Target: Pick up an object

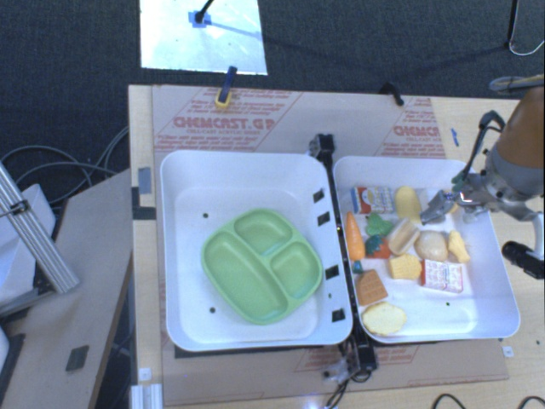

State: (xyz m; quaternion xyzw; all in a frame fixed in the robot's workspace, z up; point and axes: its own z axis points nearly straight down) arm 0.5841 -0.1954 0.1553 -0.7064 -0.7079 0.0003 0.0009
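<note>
- Object to pick: none is chosen yet as far as I can judge; the candidates are the toy foods heaped in the right bin (502,313), in the centre-right of the frame. I make out a carrot (354,236), a small carton (373,199), a yellow piece (408,203), a round potato-like piece (432,245), a red-and-white packet (444,275), a cracker (371,287) and a pale round slice (384,319).
- The end effector (444,204) sits at the right of the frame, over the upper part of that pile, close to the yellow piece and the potato-like piece. I cannot tell how far its tips are spread, and I see nothing gripped.
- Risk: the pieces lie touching or overlapping, so a descent here could land on a seam between two, push them apart and close on nothing.
- Risk: rounded, smooth pieces may squirt out sideways under a pinch.
- Risk: flat items like the packet and cracker lie flush on the bin floor and give little edge to catch.
- The left bin (183,177) holds a green divided plate (261,265); it is well apart from the arm, so I expect no trouble there.
- Hard to see: the arm is cut off by the right frame edge, the tips blur into the clutter, and the green bits beside the carrot are too small to name.
</note>
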